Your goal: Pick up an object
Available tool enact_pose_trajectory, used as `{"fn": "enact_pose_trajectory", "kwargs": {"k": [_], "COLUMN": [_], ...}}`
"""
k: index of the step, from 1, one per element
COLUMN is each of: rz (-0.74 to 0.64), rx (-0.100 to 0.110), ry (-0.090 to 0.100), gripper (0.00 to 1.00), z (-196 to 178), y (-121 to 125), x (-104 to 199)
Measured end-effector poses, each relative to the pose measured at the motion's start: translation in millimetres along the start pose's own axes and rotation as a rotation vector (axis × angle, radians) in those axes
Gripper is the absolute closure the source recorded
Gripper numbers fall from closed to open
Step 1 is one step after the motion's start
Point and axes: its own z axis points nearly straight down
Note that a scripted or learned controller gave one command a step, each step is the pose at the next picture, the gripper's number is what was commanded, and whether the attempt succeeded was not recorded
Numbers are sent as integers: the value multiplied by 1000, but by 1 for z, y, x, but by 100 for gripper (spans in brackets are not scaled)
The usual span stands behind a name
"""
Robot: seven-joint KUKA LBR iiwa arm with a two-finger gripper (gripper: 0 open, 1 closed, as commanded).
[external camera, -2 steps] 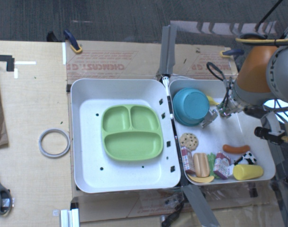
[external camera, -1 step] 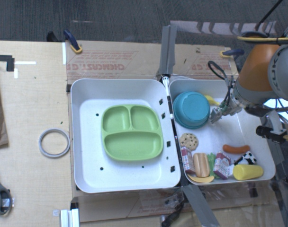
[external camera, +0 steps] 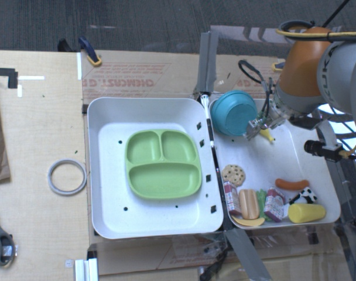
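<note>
My gripper sits beside the blue bowl in the right bin; jaw state cannot be told. No object is confirmed lifted; pickup remains.

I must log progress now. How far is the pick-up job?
Done: the arm has reached into the right bin, with the gripper low beside the blue bowl and a small yellow item. In hand: nothing visibly held. Left: grasping and lifting an object; the cookie and yellow cup lie untouched.
</note>
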Motion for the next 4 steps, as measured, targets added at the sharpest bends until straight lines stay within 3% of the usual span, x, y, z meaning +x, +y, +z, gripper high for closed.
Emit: {"fn": "enact_pose_trajectory", "kwargs": {"k": [1, 2, 3, 4], "rz": [0, 126, 196, 383], "rx": [-1, 25, -4, -21], "ry": [0, 23, -2, -6], "gripper": [0, 0, 0, 0], "z": [0, 38, -36, 9], "y": [0, 2, -24, -14], "x": [0, -68, -123, -124]}}
